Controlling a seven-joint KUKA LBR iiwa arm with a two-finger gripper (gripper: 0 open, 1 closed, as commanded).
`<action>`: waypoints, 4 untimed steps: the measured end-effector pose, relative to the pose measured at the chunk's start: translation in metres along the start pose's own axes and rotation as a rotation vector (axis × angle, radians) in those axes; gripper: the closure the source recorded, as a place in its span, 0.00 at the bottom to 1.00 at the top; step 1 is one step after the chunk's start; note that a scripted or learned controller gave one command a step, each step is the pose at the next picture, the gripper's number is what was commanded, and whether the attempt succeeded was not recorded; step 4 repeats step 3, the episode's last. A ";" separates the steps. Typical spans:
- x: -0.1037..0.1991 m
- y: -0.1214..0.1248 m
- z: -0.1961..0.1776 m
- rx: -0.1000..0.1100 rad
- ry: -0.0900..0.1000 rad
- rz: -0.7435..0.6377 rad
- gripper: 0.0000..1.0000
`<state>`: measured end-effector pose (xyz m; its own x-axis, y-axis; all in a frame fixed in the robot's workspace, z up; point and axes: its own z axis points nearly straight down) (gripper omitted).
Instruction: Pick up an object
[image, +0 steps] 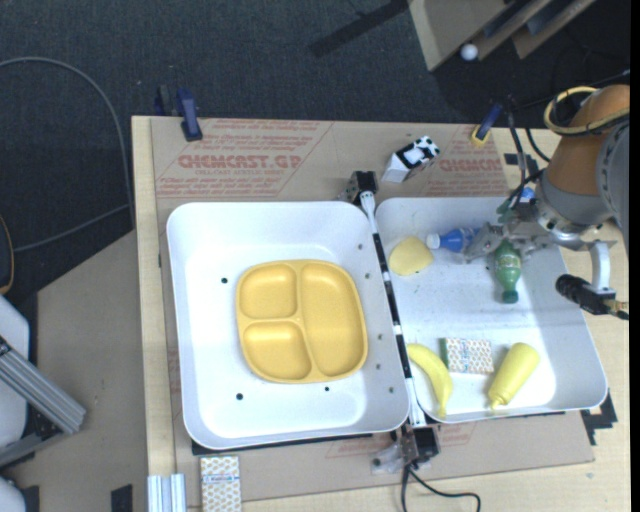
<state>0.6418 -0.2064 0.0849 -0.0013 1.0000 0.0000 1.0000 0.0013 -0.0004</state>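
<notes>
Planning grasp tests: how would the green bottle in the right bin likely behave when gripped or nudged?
The green bottle lies on its side, so its rounded body would probably roll if nudged. It looks like smooth plastic, likely light and somewhat slippery. The gripper sits just above it.

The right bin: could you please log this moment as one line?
gripper over right bin | above green bottle | banana, yellow bottle near front | yellow tray in left bin

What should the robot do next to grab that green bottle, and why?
Probably lower a little and shut around the green bottle. The tool sits right at the bottle's upper end in the right bin, and nothing looks lifted. The blue thing lies close on its left, so go straight down.
</notes>
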 end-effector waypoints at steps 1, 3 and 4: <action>0.000 0.001 -0.011 -0.003 -0.003 -0.002 1.00; 0.128 -0.055 -0.149 -0.003 0.000 -0.001 1.00; 0.128 -0.055 -0.149 -0.003 0.000 -0.001 1.00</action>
